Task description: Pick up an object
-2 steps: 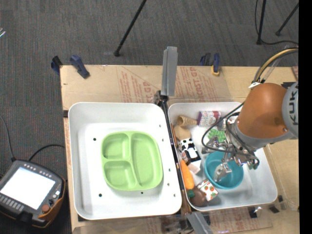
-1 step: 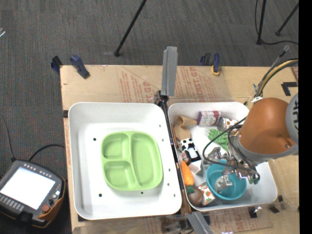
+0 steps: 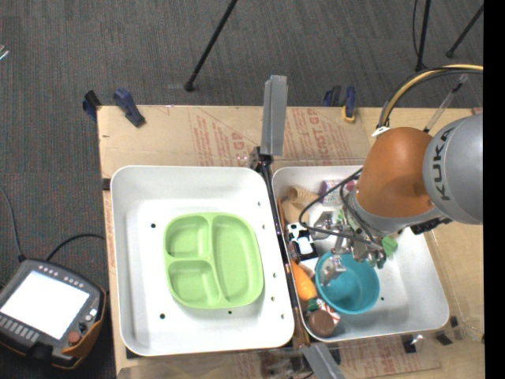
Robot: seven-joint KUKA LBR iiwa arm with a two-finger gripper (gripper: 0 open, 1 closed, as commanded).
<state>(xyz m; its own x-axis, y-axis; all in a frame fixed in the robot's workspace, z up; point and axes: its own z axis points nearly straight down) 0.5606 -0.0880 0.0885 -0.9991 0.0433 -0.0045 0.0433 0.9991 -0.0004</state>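
Observation:
My gripper reaches down into the right bin, just over the far rim of a teal bowl. The orange wrist band and grey arm cover much of the bin's back. Left of the bowl lie an orange carrot-like piece and a black and white item. A brown round object rests at the bin's front edge. A tan object and a small pink and white item sit near the back left of the bin. Something green peeks out beside the gripper.
The left bin holds a light green divided plate. A grey post stands behind the seam between the bins. A teach pendant lies on the floor at the lower left. Clamps and tripod legs are at the back.

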